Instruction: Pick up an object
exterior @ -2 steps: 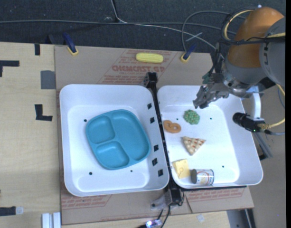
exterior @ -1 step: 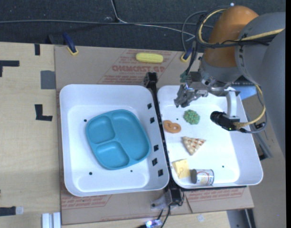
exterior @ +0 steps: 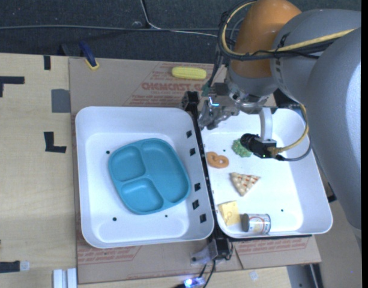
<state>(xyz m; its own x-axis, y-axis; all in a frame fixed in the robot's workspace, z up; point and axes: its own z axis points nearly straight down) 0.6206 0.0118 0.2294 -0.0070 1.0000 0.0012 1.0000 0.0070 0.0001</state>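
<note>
the hand (exterior: 215, 114) hovers over the right white bin (exterior: 292, 188), grip state unclear; next, descend onto the small orange pretzel-shaped toy (exterior: 217, 159).

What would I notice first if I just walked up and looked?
Probably the big grey robot arm with its orange band, reaching in from the right over the right bin. Next, the bright blue divided plate lying in the left bin. Then the toy foods in the right bin: a pretzel, a pizza slice and a small can.
</note>
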